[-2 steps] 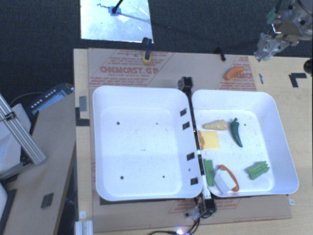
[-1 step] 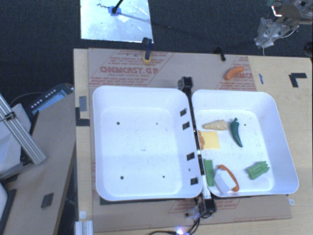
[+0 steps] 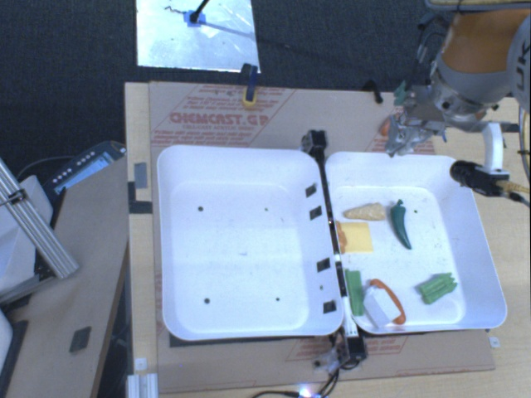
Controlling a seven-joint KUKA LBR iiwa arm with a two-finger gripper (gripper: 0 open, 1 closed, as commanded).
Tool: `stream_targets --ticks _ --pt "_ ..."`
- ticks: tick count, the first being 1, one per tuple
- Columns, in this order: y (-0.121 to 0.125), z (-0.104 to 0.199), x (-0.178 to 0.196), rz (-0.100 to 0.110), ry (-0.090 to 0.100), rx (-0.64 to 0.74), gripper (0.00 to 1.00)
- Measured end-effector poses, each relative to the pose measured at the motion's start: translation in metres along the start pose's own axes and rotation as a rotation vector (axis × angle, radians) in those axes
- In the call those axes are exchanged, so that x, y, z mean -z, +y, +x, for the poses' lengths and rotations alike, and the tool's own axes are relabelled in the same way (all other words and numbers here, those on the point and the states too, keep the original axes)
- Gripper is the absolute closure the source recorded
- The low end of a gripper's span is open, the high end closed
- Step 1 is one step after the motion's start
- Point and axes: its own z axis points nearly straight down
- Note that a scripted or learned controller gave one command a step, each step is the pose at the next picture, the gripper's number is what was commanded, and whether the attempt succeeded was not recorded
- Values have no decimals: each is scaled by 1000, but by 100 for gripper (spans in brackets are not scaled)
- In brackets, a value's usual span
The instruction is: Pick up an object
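Note:
My gripper [image 3: 404, 142] hangs above the far rim of the right bin [image 3: 477, 222], with nothing visible between its fingers. Below it in that bin lie a tan wedge [image 3: 366, 212], a dark green pepper [image 3: 401, 223], a yellow square slice [image 3: 356, 238], a light green ridged piece [image 3: 437, 288], a green strip [image 3: 354, 292] and a grey block on an orange ring [image 3: 382, 305]. The nearest items sit well below and to the near side of the gripper.
The left bin [image 3: 241, 243] lies beside the right one, joined by a black clip strip [image 3: 325, 222]. A black fitting [image 3: 479, 177] sticks over the right bin's far right rim. A shiny sheet [image 3: 197, 23] lies beyond the bench.

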Motion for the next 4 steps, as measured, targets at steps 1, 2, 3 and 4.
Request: stream_targets --ticks 1,2,3,4 --pt "25 42 130 -29 -2 7 100" --pt "40 -18 117 -16 -5 -5 100" --pt "0 64 22 -6 1 6 100" --pt "-10 123 184 -34 2 9 100"
